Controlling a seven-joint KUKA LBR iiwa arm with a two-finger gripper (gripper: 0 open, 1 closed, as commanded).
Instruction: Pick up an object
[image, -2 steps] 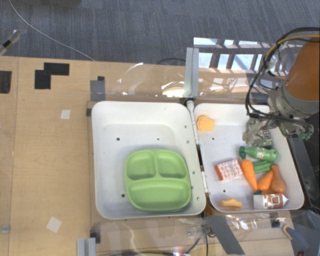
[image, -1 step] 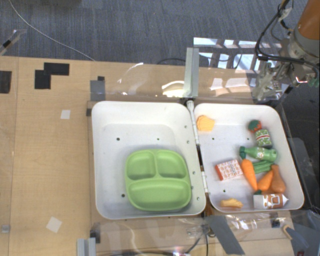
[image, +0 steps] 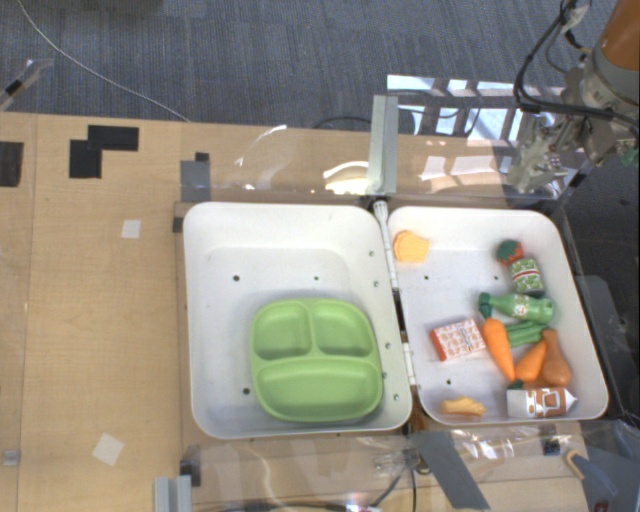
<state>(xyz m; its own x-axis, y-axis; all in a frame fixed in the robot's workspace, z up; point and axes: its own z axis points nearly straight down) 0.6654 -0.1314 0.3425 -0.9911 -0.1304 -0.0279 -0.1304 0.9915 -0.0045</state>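
The right bin (image: 450, 290) holds several small toy foods. A red and white box (image: 458, 340) lies near its middle, with an orange carrot (image: 497, 348) just right of it. A green bottle (image: 515, 307) lies on its side above the carrot. A red and green can (image: 520, 268) sits further back. A white carton (image: 540, 402) and a small yellow piece (image: 463, 406) lie at the front, and an orange piece (image: 410, 246) at the back left. My gripper (image: 545, 162) hangs beyond the bin's back right corner, apart from all of them.
A green divided plate (image: 315, 360) lies in the left bin (image: 230, 250). A metal post (image: 380, 145) and a clear panel stand behind the bins. Cables loop above the arm at the top right. Bare wooden bench extends to the left.
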